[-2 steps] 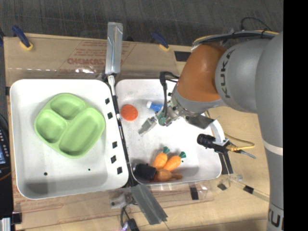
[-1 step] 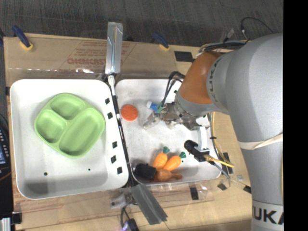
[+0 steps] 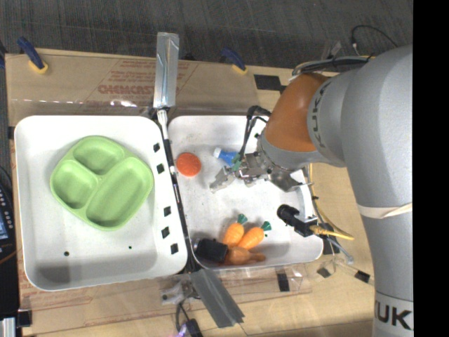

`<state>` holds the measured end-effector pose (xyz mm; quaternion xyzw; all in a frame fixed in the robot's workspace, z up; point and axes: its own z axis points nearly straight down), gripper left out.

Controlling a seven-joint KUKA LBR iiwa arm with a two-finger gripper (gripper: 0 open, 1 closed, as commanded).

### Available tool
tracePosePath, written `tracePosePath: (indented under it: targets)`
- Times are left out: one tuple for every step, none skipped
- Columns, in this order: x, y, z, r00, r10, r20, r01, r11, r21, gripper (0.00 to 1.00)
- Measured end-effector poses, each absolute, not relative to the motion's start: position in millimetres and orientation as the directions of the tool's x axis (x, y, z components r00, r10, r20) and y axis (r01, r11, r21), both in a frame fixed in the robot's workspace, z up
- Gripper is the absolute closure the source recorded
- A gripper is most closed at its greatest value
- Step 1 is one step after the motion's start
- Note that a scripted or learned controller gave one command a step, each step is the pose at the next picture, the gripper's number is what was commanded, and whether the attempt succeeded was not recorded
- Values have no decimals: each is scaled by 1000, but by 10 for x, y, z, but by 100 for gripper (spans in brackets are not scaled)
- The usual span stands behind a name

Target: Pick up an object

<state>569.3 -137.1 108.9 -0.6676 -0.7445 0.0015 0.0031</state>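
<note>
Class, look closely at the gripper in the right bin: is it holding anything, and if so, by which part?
It cannot be told. The gripper hangs low over the right bin, near a blue object and an orange ball, but nothing shows clearly between its tips.

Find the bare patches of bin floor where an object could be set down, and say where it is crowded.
Free: the left bin floor below the green plate, and the right bin's far corner above the orange ball. Crowded: the carrots along the near wall, and around the gripper.
</note>
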Motion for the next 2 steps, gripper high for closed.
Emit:
tracePosePath:
  targets:
    - [6538, -1546, 893, -129, 992, 3, 992, 129, -13, 0]
    - [6511, -1526, 958, -136, 991, 8, 990, 136, -28, 100]
